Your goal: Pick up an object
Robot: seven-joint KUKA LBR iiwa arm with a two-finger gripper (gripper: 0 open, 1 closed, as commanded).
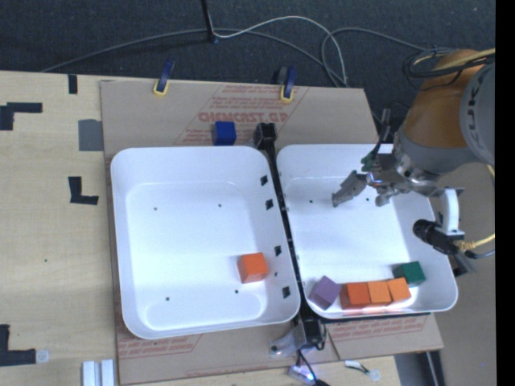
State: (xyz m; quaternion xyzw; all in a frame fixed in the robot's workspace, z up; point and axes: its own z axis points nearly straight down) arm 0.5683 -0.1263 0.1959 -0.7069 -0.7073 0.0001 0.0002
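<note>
Objects for picking lay in both white bins: an orange cube (pixel 253 267) sat alone in the left bin (pixel 161 171), toward its near right corner, while the right bin (pixel 322 163) held a row along its near wall. That row ran, left to right, a purple block (pixel 324 292), two orange blocks (pixel 355 295) (pixel 378 293) touching side by side, a lighter orange block (pixel 398 289), and a dark green block (pixel 411 273) just behind the row's right end. The gripper (pixel 366 189) hung over the far half of the right bin, well apart from the row; its two fingers were spread apart and nothing sat between them. The grey arm with its orange band (pixel 438 95) entered from the right. A blue cube (pixel 224 132) rested on the cardboard sheet (pixel 322 111) behind the left bin. Two clamps (pixel 164 79) (pixel 286 84) gripped the cardboard's far edge. Cables (pixel 265 29) trailed across the dark floor beyond.
</note>
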